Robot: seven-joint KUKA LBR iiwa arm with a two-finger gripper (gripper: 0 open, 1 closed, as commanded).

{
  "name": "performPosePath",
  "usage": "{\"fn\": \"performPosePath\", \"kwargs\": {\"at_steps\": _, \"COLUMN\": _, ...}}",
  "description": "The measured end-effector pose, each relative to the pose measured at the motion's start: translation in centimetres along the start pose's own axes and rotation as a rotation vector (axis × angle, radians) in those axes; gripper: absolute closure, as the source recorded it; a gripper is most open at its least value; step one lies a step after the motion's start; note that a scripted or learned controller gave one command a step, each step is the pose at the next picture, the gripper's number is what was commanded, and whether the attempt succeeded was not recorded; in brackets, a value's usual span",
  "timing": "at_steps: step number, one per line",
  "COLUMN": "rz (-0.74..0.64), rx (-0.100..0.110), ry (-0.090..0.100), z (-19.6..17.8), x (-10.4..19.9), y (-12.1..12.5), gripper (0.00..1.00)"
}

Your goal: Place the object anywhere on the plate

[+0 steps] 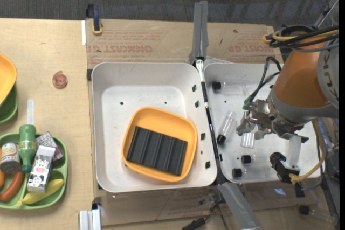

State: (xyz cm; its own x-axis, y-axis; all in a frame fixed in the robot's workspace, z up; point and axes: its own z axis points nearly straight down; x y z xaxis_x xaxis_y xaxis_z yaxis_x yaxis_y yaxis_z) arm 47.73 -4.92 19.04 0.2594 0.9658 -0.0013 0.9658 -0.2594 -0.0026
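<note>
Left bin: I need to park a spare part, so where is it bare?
The left bin's floor is bare behind the yellow plate and along its left side. The plate fills the front right, and a black ridged block covers most of the plate.

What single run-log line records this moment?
arm: over right bin | end effector: above clear object | plate: left bin, bears black ridged block

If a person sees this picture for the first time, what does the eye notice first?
Most striking is the yellow plate in the left bin, with a dark ribbed block lying on it. Next comes the arm's orange band above the right bin, where small clear and black items lie scattered.
</note>
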Motion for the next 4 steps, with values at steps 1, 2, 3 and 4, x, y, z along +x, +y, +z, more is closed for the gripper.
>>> {"fn": "performPosePath", "kwargs": {"at_steps": 1, "rz": -0.127, "rx": 0.002, "ry": -0.001, "z": 0.1, "x": 4.3, "y": 5.4, "gripper": 1.0}}
{"fn": "performPosePath", "kwargs": {"at_steps": 2, "rz": -0.126, "rx": 0.002, "ry": -0.001, "z": 0.1, "x": 4.3, "y": 5.4, "gripper": 0.0}}
{"fn": "performPosePath", "kwargs": {"at_steps": 3, "rz": -0.112, "rx": 0.002, "ry": -0.001, "z": 0.0, "x": 9.1, "y": 3.6, "gripper": 0.0}}
{"fn": "performPosePath", "kwargs": {"at_steps": 4, "rz": 0.008, "rx": 0.0, "ry": -0.002, "z": -5.3, "x": 4.4, "y": 4.1, "gripper": 0.0}}
